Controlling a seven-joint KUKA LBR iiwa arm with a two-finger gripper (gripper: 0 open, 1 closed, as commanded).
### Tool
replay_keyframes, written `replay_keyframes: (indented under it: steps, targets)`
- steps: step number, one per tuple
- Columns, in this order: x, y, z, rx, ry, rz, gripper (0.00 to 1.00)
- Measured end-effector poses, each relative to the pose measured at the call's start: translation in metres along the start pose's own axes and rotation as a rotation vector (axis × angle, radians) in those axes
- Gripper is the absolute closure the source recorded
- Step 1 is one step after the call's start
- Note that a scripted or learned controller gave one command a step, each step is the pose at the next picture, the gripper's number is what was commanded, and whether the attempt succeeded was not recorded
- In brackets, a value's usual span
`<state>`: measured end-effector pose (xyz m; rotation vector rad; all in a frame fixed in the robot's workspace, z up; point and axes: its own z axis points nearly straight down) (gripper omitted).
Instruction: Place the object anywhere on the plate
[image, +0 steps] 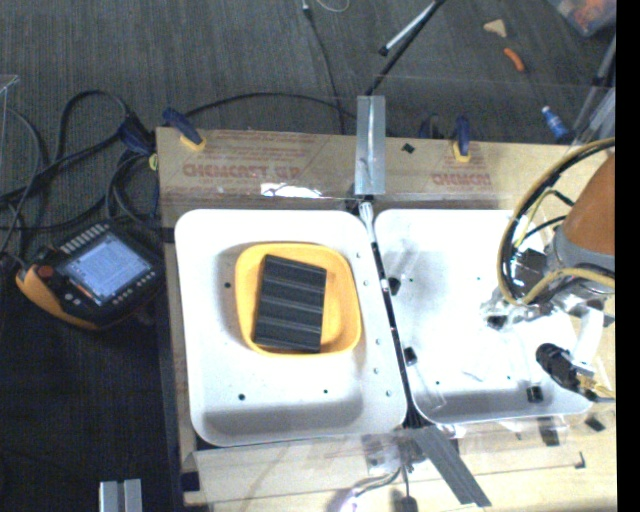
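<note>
At the centre left of the frame, the black ribbed block (291, 301) lies flat on the yellow plate (345, 300) inside the left bin (200, 330). The placing therefore looks done, with little left beyond the arm clearing off. At the right edge, over the right bin (450, 260), the gripper (515, 312) has no object visibly in it; whether it is open or shut cannot be told. Along the top, the brown board (260, 165) carries reddish printed lettering, too blurred to read.
</note>
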<state>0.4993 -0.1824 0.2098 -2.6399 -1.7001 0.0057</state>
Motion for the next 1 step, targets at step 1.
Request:
replay_keyframes:
  steps: [1]
  targets:
    - [0.0000,0.0000,-0.0001,0.000,0.000,0.000,0.00]
